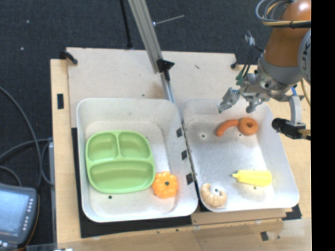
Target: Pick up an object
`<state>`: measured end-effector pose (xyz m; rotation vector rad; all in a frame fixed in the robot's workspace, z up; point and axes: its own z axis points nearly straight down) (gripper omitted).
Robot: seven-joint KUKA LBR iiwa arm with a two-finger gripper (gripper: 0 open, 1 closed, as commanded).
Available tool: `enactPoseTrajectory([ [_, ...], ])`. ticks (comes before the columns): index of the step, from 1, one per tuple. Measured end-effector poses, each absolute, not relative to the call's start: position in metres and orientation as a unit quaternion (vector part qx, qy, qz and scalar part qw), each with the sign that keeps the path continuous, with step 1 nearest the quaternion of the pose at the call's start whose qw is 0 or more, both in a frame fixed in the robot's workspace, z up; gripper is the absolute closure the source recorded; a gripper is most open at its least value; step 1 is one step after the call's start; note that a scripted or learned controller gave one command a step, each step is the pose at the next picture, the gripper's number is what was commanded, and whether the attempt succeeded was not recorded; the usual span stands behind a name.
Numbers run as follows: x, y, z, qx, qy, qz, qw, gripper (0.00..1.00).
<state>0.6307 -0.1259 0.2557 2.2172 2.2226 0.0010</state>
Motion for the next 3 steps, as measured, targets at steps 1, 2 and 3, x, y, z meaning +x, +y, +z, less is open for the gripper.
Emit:
enactPoseTrajectory([
  [1, 0.580, -0.124, 0.217, 0.707, 0.707, -0.0021, -0.002, 0.00],
  [2, 0.528, -0.054, 0.252, 0.704, 0.710, 0.0018, 0.000, 0.00],
  [3, 0.518, -0.026, 0.231, 0.706, 0.709, -0.0002, 0.000, 0.00],
])
